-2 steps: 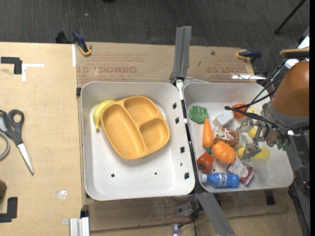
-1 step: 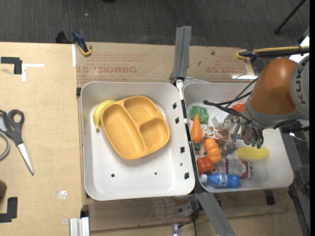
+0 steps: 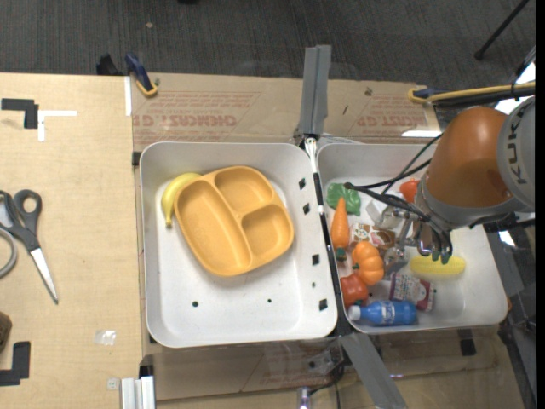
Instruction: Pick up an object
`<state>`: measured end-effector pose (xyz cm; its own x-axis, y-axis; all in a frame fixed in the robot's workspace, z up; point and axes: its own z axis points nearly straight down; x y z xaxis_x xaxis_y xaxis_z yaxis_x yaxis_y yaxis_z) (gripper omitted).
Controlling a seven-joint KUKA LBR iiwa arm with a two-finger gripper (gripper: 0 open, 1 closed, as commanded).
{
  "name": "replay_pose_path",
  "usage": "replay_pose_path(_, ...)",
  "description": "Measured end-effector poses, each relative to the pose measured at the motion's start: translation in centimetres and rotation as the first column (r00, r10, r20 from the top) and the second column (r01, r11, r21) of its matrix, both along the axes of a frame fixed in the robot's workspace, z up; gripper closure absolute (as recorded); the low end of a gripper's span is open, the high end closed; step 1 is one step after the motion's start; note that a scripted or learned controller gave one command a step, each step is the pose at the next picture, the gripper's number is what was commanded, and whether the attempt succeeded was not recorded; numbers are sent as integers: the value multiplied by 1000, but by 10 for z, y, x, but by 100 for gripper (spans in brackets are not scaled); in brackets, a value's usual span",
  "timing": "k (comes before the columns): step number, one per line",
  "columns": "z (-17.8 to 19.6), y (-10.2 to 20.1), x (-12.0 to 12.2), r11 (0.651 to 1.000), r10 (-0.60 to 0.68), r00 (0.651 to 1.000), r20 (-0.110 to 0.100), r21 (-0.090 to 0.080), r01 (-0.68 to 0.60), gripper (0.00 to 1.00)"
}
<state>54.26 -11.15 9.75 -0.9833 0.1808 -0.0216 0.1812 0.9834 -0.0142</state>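
Gripper (image 3: 436, 247) hovers at the yellow toy (image 3: 438, 265), lower right of frame in the right bin (image 3: 485, 309); finger state unclear. Toy looks light, smooth, probably slippery: grasp across its narrow middle.

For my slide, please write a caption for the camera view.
End effector low over yellow toy in right bin; orange plate in left bin.

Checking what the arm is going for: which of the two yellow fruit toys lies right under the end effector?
The yellow corn-like toy in the right bin, right under the end effector. The banana lies in the left bin beside the orange plate.
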Motion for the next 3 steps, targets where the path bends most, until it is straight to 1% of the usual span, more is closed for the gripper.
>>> replay_pose_path(1, 0, 0, -31, 1000, -11, 1000, 4, -2, 11, 0)
replay_pose_path(2, 0, 0, -33, 998, -55, 998, 5, -3, 55, 0)
replay_pose_path(3, -1, -5, -38, 971, -241, 971, 2, 2, 241, 0)
